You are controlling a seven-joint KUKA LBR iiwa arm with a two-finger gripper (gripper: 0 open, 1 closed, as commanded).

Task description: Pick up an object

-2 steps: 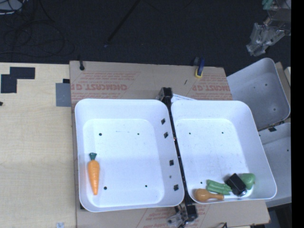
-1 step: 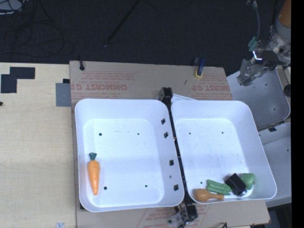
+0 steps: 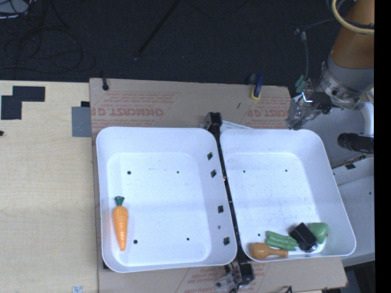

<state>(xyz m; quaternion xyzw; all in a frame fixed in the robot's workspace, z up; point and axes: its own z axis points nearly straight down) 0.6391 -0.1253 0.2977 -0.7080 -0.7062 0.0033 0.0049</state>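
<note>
Looking down at the bench, I'd say the job has barely begun: nothing has been lifted, and every toy lies flat on a bin floor. The arm [image 3: 351,41], with its orange band, sits in the upper right of the frame, and the gripper [image 3: 298,116] hangs just past the top right corner of the right bin [image 3: 275,140], over the cardboard rather than over anything worth grabbing. It is too small and dark against the clutter for me to tell how it is set, but I can see nothing in its hold. The candidates are well apart from it. In the lower right corner of the right bin there is a little huddle: a green pod [image 3: 281,240], a tan pear-shaped piece [image 3: 267,251] just below it, a black block [image 3: 303,236] and a green leafy piece [image 3: 318,230] tucked behind the block, all touching or nearly so. Over in the left bin [image 3: 153,140], an orange carrot [image 3: 120,223] lies alone near the lower left wall. By my reckoning the whole pick is still to come: choosing one, travelling over it, coming down and closing.
</note>
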